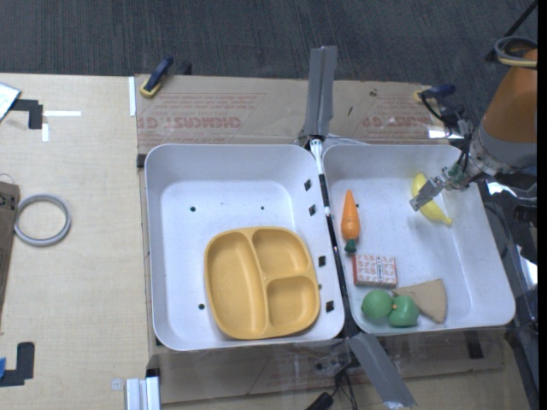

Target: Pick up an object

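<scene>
Hand (430, 196) low in right bin (479, 263), at yellow banana-like toy (434, 210) near bin's far right; cannot tell if toy sits gripped or merely touched. Toy probably light, hard plastic, smooth, curved, so slippery; best taken across narrow middle. Carrot (349, 215), small box (375, 270), green fruit (390, 307), tan wedge (430, 297) lie well apart. Bin floor white, smooth. Left bin (171, 229) bears yellow divided plate (261, 282). Table (77, 297) pale wood, tape roll (39, 219) at left.

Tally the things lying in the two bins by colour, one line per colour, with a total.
Yellow: 2, the divided plate and the yellow object by the gripper
Orange: 1, the carrot
Green: 1, the green fruit
Red and white: 1, the small box
Tan: 1, the wedge
Total: 6
</scene>
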